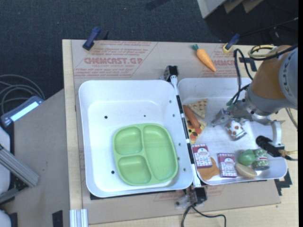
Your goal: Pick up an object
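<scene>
We start with the worktop (118, 60), a brown board carrying two white bins. The left bin (94, 103) holds a green divided tray (143, 153) toward its five o'clock. The right bin (213, 86) is crowded: a waffle piece (200, 108) and a hot dog (191, 119) at its ten o'clock, two small red cartons (202, 156) (227, 165) along its six o'clock wall, and a green item (247, 157) with a banana-like piece (245, 170) at its four o'clock. A toy carrot (205, 58) lies on the worktop outside, at the right bin's twelve o'clock.

The arm (272, 79) reaches in from three o'clock. Its jaws (221, 118) look parted and grasping nothing, low near the bin's middle. Just beside them, toward four o'clock, a small red-and-white can (236, 130) lies tilted; we judge it the likeliest thing to pick.

What worries us: the jaws sit off to one side of the can, so closing here could catch air or nudge it away. Tilted and rounded, it may roll or slip. The neighbouring cartons leave little room for a corrected approach.
</scene>
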Tool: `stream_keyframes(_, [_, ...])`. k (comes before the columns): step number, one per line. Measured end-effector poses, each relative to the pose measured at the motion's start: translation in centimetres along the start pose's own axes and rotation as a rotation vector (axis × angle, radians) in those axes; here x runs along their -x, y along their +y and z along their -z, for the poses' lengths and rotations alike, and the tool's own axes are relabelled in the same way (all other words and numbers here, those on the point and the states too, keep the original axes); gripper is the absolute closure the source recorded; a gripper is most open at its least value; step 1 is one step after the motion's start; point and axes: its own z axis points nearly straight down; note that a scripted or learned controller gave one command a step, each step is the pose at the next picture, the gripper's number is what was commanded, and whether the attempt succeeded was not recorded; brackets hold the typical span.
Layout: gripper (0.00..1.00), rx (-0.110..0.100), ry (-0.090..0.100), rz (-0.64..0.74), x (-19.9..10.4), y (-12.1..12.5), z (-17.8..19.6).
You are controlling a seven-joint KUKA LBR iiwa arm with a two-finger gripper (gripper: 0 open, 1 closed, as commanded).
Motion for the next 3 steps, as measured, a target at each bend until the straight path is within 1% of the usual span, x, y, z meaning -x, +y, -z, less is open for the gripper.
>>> stream_keyframes(1, [0.00,0.000,0.000,-0.001,1.3,-3.0,0.0])
stream_keyframes(2, [1.00,0.002,-0.001,0.000,1.2,-3.0,1.0])
stream_keyframes(3, [1.00,0.004,0.000,0.002,-6.8,1.6,11.9])
